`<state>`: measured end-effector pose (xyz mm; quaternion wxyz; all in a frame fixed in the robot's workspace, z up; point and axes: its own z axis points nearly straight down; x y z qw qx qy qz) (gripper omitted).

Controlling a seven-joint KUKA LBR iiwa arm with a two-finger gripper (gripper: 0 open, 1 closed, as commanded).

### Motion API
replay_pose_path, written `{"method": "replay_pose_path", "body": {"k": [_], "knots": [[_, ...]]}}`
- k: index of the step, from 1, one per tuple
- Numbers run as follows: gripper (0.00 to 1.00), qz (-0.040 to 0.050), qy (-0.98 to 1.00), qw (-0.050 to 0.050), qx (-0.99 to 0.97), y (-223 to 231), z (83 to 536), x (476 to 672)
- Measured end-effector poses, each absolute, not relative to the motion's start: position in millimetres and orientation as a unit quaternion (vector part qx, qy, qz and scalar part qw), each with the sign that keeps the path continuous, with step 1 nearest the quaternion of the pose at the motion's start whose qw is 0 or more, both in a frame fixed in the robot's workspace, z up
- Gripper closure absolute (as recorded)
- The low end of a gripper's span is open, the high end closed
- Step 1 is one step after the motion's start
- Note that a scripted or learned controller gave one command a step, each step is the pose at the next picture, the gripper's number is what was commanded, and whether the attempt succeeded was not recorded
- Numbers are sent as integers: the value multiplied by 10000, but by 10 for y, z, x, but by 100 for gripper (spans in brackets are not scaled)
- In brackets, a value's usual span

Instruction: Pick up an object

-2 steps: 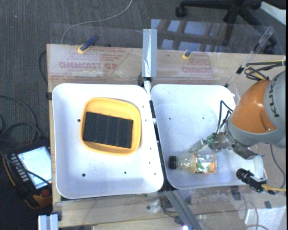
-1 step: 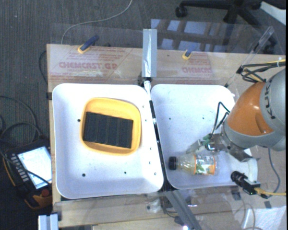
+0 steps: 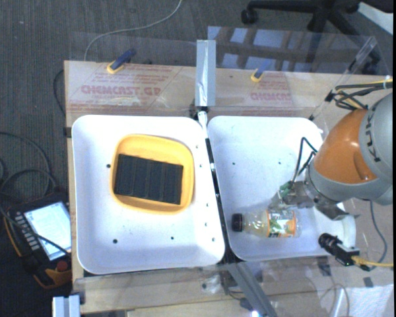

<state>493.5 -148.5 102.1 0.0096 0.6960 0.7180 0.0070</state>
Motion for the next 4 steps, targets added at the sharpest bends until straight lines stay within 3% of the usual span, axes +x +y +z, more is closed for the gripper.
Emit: {"method": "replay_pose_path", "body": {"k": [1, 2, 3, 4], "knots": [[0, 71, 7179, 94, 6960, -1483, 1020, 4935], [0, -10, 7522, -14, 6590, -1757, 1048, 5382], [0, -4, 8110, -21, 5850, -986, 961, 4985], [0, -12, 7389, -14, 6738, -1385, 1216, 4840]]}}
